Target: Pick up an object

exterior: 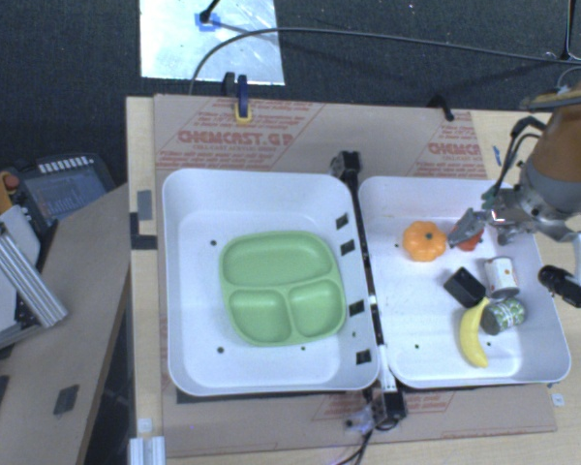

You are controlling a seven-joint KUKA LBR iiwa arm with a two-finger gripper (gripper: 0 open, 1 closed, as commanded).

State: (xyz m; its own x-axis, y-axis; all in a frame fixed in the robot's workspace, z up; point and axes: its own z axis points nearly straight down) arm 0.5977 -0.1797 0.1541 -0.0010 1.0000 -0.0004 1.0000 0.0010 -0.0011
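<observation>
The right bin (pixel 407 371) holds several small things. An orange fruit (pixel 424 241) lies near its middle left. A small red object (pixel 470 243) sits just right of the fruit, partly hidden by my gripper (pixel 473 228), which hangs low right over it. Further front lie a black block (pixel 464 286), a small white can (pixel 502 277), a green-labelled can (pixel 506 314) and a yellow banana (pixel 473 335). The grey arm with its orange band (pixel 566 148) comes in from the right edge.
The left bin (pixel 189 211) carries a green divided plate (pixel 281 287). A black hinge strip (pixel 360 269) runs between the two bins. Cables cross the dark floor behind the bench, and a yellow clamp (pixel 242 100) sits at the back edge.
</observation>
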